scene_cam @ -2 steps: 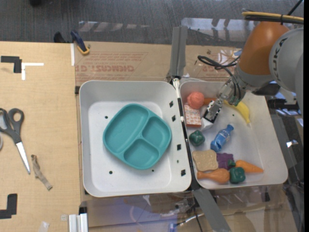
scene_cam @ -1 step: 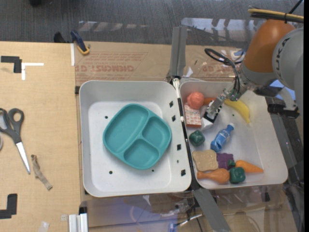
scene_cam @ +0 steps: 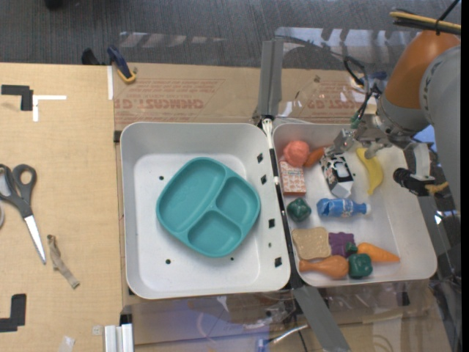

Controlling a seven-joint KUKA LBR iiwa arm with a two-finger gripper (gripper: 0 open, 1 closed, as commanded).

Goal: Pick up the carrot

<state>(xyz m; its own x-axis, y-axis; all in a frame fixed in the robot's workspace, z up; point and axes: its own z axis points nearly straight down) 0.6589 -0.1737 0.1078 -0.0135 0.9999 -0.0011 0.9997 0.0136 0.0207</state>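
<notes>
— Where's your carrot (scene_cam: pixel 379 253)?
— In the right bin (scene_cam: pixel 418 233), at its near right corner, touching the green block (scene_cam: pixel 360 265). Your gripper (scene_cam: pixel 344 147) hangs well apart from it, near the far wall, over the black-and-white carton (scene_cam: pixel 338 173).
— Is the gripper open?
— You can't tell from here.
— Counts?
— One carrot, one blue bottle (scene_cam: pixel 341 208), one banana (scene_cam: pixel 372 169), one purple piece (scene_cam: pixel 341 241), two white bins; one teal plate (scene_cam: pixel 209 206) in the left bin (scene_cam: pixel 139 218).

Orange carrot (scene_cam: pixel 378 254) lies flat near right bin's (scene_cam: pixel 410 229) front corner.
</notes>
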